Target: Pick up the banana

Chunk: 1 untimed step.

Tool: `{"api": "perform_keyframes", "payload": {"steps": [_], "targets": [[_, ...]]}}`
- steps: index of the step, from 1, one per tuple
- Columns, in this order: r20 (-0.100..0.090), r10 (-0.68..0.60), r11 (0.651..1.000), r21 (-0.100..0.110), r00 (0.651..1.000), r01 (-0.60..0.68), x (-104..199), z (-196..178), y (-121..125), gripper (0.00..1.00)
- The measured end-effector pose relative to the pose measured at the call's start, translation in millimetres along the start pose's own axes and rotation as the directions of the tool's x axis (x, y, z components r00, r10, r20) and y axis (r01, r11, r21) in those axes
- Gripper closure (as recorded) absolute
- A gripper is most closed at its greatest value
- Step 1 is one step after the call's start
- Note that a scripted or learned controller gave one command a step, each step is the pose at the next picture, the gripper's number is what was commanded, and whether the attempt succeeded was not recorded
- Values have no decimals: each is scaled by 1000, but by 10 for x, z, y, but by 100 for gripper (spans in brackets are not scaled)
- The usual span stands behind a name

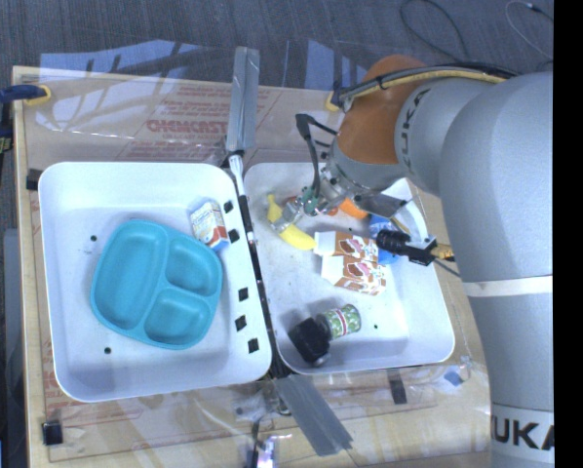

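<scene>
The banana (290,228) lies in the right bin (423,344), near its left wall, long axis slanting down toward the carton (353,260). The gripper (309,203) hovers just above-right of the banana, almost touching; whether it grips anything is unclear.

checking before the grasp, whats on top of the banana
The gripper sits over the banana's middle. Its yellow ends show; the covered part, and any contact, is hidden.

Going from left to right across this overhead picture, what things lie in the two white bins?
Turquoise divided plastic plate → small white carton with a red label → yellow banana → patterned white and brown flat packet.
</scene>
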<state>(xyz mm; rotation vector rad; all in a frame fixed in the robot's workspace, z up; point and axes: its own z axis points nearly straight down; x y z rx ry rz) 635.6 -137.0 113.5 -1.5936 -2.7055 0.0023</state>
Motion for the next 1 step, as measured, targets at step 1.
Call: {"api": "perform_keyframes", "payload": {"steps": [1], "targets": [[0,361,933,0,933,-361,425,-788,393,100]]}}
